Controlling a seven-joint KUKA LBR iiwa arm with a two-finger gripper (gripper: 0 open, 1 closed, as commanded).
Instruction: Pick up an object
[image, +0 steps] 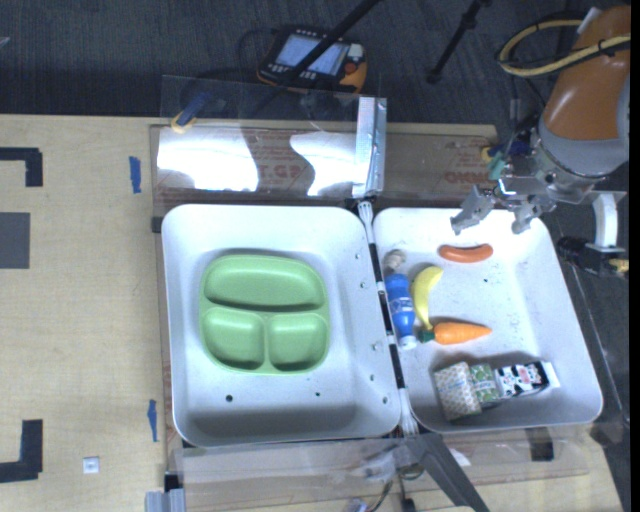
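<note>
The right bin (560, 300) holds a red sausage (466, 253), a yellow banana (427, 290), an orange carrot (458, 332), a blue bottle (400, 304) lying along the left wall, and a printed carton (490, 385) near the front. My gripper (495, 213) hangs above the bin's back edge, just behind and above the sausage. Its two grey fingers are spread apart with nothing between them.
The left bin (190, 240) carries a green divided tray (265, 310). A clear plastic sheet (260, 150) stands behind the bins. A tablet (310, 57) and cables lie beyond the bench. The arm's orange band (590, 100) is at the upper right.
</note>
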